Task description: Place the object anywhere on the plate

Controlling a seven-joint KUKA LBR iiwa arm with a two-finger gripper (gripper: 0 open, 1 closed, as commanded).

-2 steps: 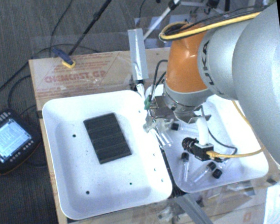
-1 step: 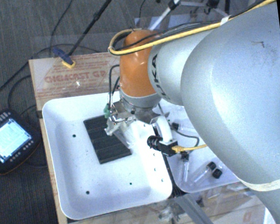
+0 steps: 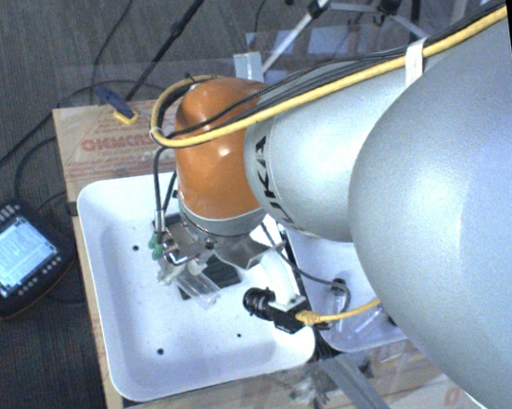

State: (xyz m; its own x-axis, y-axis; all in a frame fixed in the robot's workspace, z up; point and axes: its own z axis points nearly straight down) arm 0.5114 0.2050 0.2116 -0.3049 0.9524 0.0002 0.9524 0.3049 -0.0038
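Jaws low over left shallow white plastic bin [image 3: 126, 356] — I cannot tell if spread or pressed. Small dark flat object [image 3: 220, 274] just beside them — probably light, stiff; I'd pinch across its narrow sides.

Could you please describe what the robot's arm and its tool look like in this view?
The arm is bulky, rounded and light grey, with black KUKA lettering and an orange band above the wrist. A yellow cable runs along it. The tool has clear-looking fingers, a green fitting and black connectors.
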